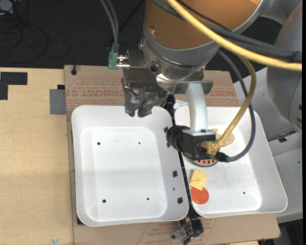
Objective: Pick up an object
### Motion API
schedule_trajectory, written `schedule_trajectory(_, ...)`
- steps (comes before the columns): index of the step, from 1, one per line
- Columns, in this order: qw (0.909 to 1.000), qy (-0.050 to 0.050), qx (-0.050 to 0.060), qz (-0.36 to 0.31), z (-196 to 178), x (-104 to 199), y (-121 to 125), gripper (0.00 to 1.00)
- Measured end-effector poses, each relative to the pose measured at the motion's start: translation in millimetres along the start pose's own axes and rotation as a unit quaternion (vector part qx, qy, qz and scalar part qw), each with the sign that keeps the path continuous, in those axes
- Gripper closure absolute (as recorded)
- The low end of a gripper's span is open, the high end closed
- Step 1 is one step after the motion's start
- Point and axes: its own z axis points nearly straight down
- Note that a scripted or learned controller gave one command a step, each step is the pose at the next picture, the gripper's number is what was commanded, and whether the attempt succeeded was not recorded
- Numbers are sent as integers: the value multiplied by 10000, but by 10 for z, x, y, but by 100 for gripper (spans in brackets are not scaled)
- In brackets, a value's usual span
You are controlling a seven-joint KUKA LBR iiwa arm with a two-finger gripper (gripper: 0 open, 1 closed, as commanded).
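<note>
Roughly, by size:
Arm [204,19]: hangs over both bins; a blind descent could hit the shared rim.
Right bin [255,188]: holds the objects.
Gripper [140,105]: above the left bin [86,188]; grip state unclear, nothing visibly held.
Yellow piece [198,178]: touches the orange disc [200,195]; both flat, may slip.

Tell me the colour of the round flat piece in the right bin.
Orange-red. The round disc lies just below a yellow block, seen in the camera view.

I count two shallow white bins side by side, the left bin [86,137] and the right bin [260,188]. In the right bin's near left part I count three small objects: one orange disc [200,196], one pale yellow block [198,178] touching it, and one brown perforated round piece [205,162] just beyond.
</note>
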Motion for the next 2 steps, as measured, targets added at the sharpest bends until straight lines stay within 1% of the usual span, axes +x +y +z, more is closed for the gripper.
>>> schedule_trajectory(1, 10000, -37, 46, 24, 1224, -18, 2, 100)
schedule_trajectory(2, 10000, 12, -56, 41, 412, -458, 16, 100)
